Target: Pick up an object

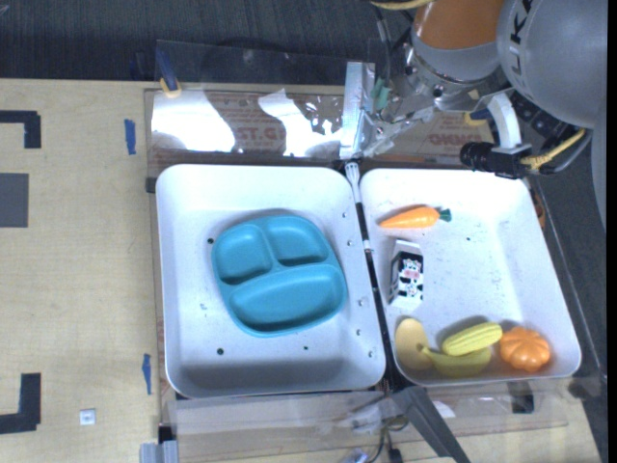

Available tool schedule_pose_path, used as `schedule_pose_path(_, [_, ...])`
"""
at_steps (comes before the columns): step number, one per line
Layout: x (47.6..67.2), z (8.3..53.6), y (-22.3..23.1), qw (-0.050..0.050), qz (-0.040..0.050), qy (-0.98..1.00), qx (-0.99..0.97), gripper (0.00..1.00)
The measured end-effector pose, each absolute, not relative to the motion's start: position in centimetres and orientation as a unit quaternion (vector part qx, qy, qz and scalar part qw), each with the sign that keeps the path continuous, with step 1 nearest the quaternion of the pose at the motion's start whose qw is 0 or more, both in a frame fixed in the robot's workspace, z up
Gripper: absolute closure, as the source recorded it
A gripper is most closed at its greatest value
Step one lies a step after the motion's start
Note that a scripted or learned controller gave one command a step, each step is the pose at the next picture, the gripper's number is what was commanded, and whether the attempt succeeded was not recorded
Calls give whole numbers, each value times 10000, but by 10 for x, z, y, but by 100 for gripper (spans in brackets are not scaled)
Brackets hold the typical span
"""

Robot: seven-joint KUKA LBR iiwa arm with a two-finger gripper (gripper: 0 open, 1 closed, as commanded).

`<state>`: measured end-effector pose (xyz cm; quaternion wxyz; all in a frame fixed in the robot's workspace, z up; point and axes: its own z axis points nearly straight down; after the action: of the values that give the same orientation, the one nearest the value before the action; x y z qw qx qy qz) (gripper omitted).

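The gripper [378,123] hangs above the bins' far edge; its state cannot be told. The orange plastic carrot [413,218] lies below it in the right white bin [549,258], apart.

Carrot [412,218] — lying flat, right bin [540,258] — top.

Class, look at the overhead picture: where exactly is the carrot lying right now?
The carrot lies in the right bin, near its back left corner, just above the small black-and-white carton.
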<state>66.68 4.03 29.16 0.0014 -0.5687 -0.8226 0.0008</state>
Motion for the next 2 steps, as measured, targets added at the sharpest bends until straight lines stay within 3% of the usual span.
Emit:
schedule_pose_path(1, [666,273,76,32,33,-7338,-6794,100])
schedule_pose_path(2, [663,381,10,-24,-11,-7140,-7001,100])
